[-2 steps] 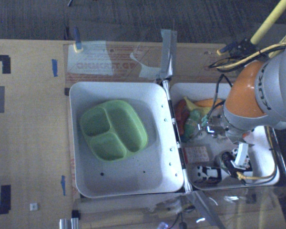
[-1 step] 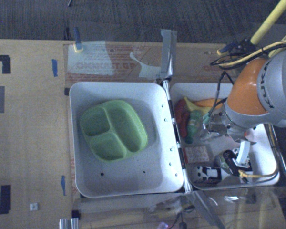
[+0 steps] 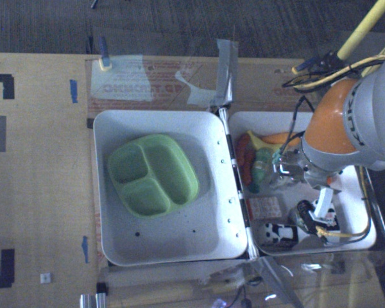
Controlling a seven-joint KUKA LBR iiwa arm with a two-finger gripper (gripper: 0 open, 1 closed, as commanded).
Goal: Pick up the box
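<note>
The box, small, flat and brownish with a speckled face, is seen lying on the floor of the right bin, near the bin's left wall. Just nearer than it a black-and-white object is found, and just farther a red item and a green item are laid along the left wall, with an orange and yellow piece at the far end.

The gripper is lowered into the same bin, just to the far right of the box and beside the green item; whether it is open or closed cannot be told, and nothing is seen held in it.

In the left bin a green divided tray is set, tilted slightly.
</note>
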